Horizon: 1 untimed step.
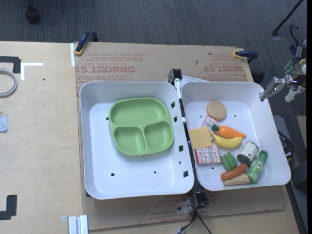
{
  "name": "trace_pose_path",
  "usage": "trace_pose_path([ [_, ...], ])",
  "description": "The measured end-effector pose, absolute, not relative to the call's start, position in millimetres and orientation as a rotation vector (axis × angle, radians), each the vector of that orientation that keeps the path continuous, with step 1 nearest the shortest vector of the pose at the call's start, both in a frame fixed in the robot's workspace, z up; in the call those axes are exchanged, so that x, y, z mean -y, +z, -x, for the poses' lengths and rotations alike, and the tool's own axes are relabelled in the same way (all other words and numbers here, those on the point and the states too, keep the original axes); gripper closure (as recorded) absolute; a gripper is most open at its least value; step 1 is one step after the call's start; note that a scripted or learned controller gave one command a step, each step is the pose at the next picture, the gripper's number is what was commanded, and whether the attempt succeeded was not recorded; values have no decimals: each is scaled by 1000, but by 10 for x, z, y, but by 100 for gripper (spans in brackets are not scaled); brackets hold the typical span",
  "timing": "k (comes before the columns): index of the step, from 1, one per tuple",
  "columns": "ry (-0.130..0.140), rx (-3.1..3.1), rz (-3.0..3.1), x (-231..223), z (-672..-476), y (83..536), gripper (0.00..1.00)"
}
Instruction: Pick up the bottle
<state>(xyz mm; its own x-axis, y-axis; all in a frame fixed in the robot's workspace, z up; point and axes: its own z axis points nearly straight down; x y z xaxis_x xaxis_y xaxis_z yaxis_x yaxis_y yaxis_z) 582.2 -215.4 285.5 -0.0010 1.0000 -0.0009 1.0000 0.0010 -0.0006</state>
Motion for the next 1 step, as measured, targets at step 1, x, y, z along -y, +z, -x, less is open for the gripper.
trace_pose_path([
  [1, -3, -2225, -2216, 2154, -5828, 2951, 100],
])
